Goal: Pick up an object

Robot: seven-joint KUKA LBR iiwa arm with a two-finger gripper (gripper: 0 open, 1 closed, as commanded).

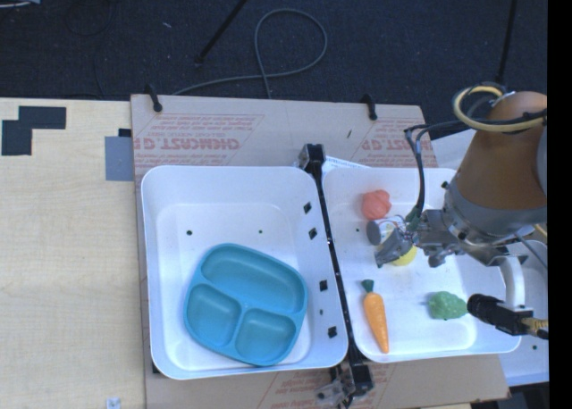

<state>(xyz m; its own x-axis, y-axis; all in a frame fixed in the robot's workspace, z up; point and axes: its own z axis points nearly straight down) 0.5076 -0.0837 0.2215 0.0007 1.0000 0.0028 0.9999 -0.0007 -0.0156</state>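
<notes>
While hand [391, 246] hovers low in right bin [465, 338], over yellow object [405, 256] near bin centre: grip state cannot tell. Judgement: centre over yellow piece before descent. Pink object [376, 204] toward far edge, carrot [375, 320] near front-left corner, green object [446, 305] toward front-right; avoid nudging. Blue tray [244, 303] in left bin [161, 220].

Both white bins [161, 220] look like smooth glossy plastic, blue tray [246, 303] is matte plastic, and the bench [63, 264] is pale wood-grain
</notes>
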